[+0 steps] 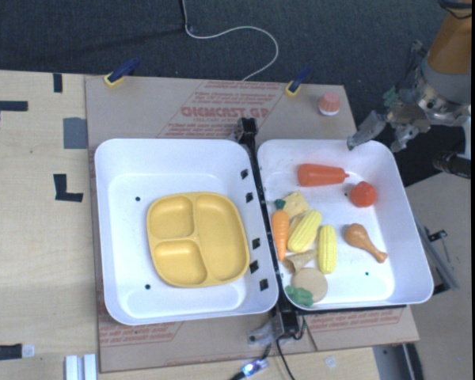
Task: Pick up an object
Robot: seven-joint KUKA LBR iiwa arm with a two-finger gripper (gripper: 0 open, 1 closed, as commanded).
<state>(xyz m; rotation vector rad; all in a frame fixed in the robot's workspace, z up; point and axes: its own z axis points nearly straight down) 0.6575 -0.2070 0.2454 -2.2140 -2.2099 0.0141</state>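
Note:
The right bin (396,287) holds toy food: a red-orange sausage (321,175), a red tomato (363,194), a chicken drumstick (365,242), two corn cobs (305,229) (328,248), a carrot (280,234), a round tan piece (309,283) and a green bit (300,296). My gripper (384,134) hangs over the bin's far right corner, above and right of the sausage. Its two fingers are spread apart with nothing between them.
The left bin (119,212) holds a yellow divided plate (197,238). A small pink object (329,104) lies on the cardboard behind the right bin. Yellow and blue clamps (121,71) (299,78) hold the cardboard's far edge. A white cable (229,30) loops beyond it.

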